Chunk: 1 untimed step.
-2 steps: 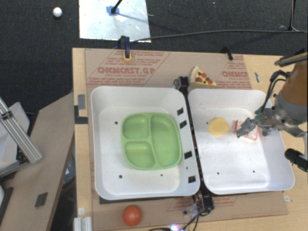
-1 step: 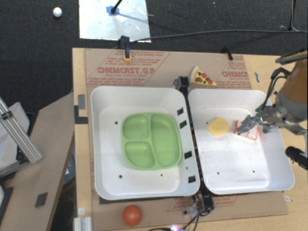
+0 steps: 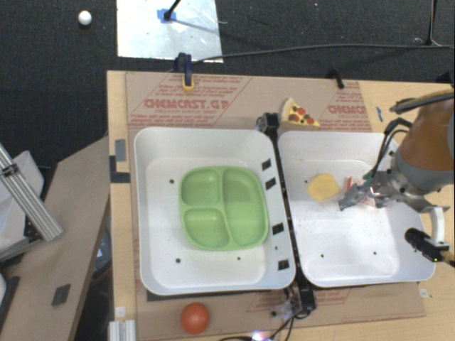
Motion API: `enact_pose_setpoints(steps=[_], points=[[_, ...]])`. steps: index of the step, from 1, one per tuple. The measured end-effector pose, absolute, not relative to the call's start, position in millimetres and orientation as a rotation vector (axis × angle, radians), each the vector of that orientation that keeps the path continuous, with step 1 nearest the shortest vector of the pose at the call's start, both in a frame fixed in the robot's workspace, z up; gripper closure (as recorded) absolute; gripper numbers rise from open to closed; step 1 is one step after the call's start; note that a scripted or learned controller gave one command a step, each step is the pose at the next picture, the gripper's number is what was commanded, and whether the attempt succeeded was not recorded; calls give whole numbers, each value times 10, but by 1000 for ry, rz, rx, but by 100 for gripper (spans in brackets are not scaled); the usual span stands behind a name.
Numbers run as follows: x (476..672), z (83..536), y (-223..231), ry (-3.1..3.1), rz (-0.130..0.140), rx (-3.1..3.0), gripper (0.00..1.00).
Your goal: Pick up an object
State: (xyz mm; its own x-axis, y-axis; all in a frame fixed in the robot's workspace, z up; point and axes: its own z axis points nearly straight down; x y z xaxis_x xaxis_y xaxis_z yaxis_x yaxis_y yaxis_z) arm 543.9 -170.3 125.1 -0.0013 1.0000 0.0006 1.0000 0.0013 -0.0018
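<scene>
Bench: brown board (image 3: 213, 98) with red lettering fills the middle of the frame and bears two shallow white bins side by side.
Left bin: left bin (image 3: 153, 190) sits at centre left; a green divided plate (image 3: 223, 207) with four compartments lies flat in its middle.
Right bin: right bin (image 3: 355, 254) sits at centre right, touching the left one along a dark seam with black clips.
Yellow disc: a flat round yellow disc (image 3: 323, 187) lies in the upper left part of the right bin, near the seam.
Red piece: a small red object (image 3: 353, 186) shows just right of the disc, right at the gripper; too small to identify.
Arm: grey arm with an orange band (image 3: 434, 137) enters from the right edge, over the right bin.
Gripper: gripper (image 3: 355, 196) hangs low over the right bin, just right of the yellow disc and apart from it.
Fingers: cannot tell whether they are spread or closed; nothing is clearly seen between them.
Pizza slice: a toy pizza slice (image 3: 299, 114) lies on the board just above the bins, near the seam.
Red ball: a red-orange ball (image 3: 195, 317) rests on the board below the left bin.
White ball: a small white ball (image 3: 85, 18) lies on the dark floor at upper left.
Sheet: a shiny sheet (image 3: 168, 20) lies at the top, above the board.
</scene>
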Motion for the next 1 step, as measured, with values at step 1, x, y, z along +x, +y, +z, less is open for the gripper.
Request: enact_pose_setpoints(steps=[1], points=[[5440, 823, -1698, -2222, 1, -2218, 0]])
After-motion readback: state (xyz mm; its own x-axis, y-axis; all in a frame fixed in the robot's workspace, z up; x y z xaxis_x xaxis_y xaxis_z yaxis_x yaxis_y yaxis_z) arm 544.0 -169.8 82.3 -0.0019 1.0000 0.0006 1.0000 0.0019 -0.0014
